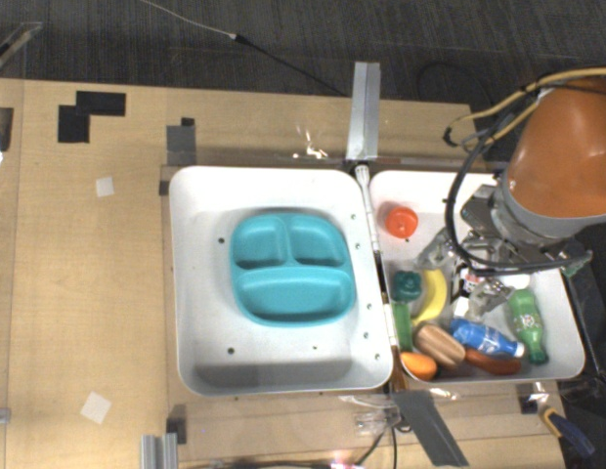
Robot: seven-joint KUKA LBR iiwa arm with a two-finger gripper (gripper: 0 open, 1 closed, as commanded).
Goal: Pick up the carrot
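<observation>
Overhead view of the right bin (575,306) with the arm (562,164) lowered over its crowded middle. The fingers (476,283) sit low among the items; glare and clutter around them mean it cannot be told whether they are released or clenched, and nothing is seen held between them. What is judged to be the carrot (417,364) lies well apart from the fingers, toward the view's lower left, in the bin corner by the wall shared with the left bin (195,291); a green strip along that wall above it may be its leafy top. Between fingers and carrot lie a banana (435,296) and a tan bun (440,343); just below the fingers is a blue bottle (487,338), and beside them to the view's right a green bottle (526,325). Risks, as judged from this layout: closing here would likely catch the banana or blue bottle, since those are nearest; reaching the carrot means crossing the pile, which could shove the bun onto it; the carrot's place against two walls leaves little room for a finger on the wall side, so a grasp may slip off or strike the rim. An orange-red item (401,221) beyond the fingers, toward the view's upper left, could be mistaken for the target
</observation>
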